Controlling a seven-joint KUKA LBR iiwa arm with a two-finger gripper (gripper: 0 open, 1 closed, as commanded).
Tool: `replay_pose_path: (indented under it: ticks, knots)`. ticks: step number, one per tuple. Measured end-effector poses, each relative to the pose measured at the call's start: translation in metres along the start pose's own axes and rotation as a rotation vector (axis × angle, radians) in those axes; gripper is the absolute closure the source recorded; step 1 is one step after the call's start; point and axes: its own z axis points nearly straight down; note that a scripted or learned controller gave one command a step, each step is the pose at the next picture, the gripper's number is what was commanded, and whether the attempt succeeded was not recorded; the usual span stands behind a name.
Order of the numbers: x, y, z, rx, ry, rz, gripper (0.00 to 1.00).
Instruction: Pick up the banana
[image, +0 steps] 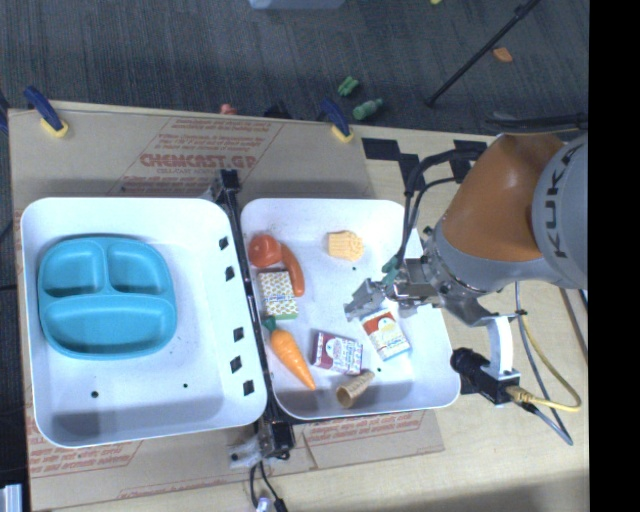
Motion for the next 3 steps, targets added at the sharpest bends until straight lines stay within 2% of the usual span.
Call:
replay_pose_path:
  ticks: [1, 2, 3]
  knots:
    - [0.026, -0.002, 0.139, -0.013, -0.003, -0.132, 0.00]
    - [0.018, 0.067, 0.141, -0.002, -0.001, -0.202, 0.00]
    - [0.129, 0.080, 0.053, -0.001, -0.001, 0.060, 0.00]
